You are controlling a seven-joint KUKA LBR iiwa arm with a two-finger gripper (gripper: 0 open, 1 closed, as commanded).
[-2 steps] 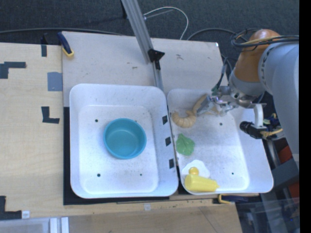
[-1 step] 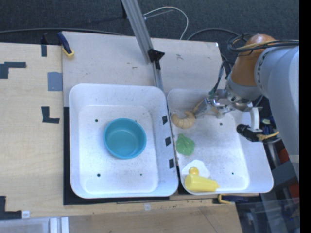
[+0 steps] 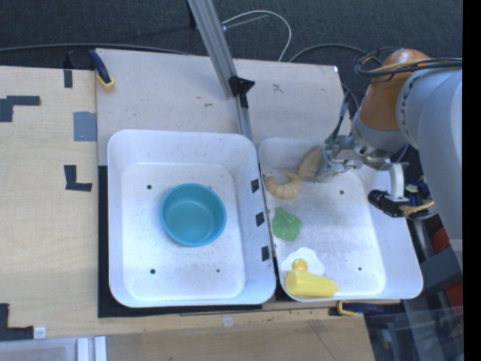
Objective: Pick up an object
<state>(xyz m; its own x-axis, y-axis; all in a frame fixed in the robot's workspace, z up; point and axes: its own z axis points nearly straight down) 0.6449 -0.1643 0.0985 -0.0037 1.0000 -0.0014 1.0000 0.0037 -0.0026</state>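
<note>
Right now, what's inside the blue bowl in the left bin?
The blue bowl sits upright in the left bin, and only its own blue floor shows inside. The patch of bin beneath it is covered. The tool is over the right bin.

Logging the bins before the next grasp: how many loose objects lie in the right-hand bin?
4: a croissant and a tan piece at the far end by the tool, a green piece mid-left, a yellow toy nearest. The arm may hide more.
</note>
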